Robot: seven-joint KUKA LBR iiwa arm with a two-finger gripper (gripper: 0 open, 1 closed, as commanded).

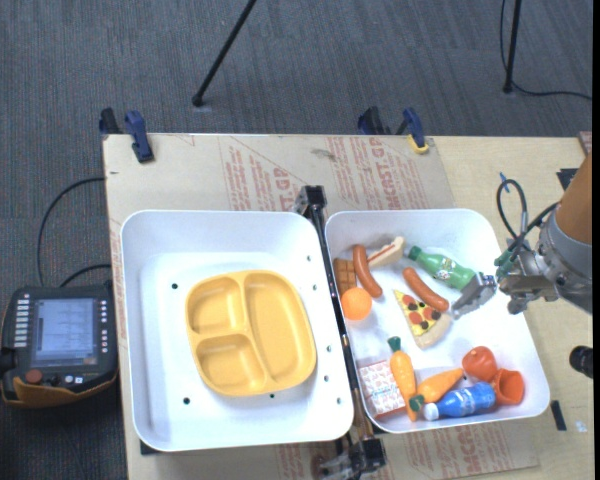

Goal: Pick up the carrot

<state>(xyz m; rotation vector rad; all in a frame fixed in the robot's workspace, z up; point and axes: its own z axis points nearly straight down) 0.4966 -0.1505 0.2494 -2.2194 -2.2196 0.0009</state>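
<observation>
Left bin [150, 268] holds a yellow divided plate [248, 330]; right bin [460, 218] contains a green bottle [441, 266], two sausages [367, 271], an orange [356, 304], a pizza slice [421, 316], a blue bottle [464, 403]; a teach pendant [58, 343] lies left of the bench.

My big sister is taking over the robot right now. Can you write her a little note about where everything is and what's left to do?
Gripper: over the right bin, beside the green bottle and above the pizza slice. It holds nothing.
Carrot: lying in the right bin's near part, green top pointing away, next to the pink card. A second orange carrot-like piece lies just to its right, by the blue bottle. Don't mix them up.
Left bin: has the yellow divided plate.
Done: nothing yet; the carrot is untouched.
Left: move the gripper toward the camera to the carrot, grasp, lift.
</observation>
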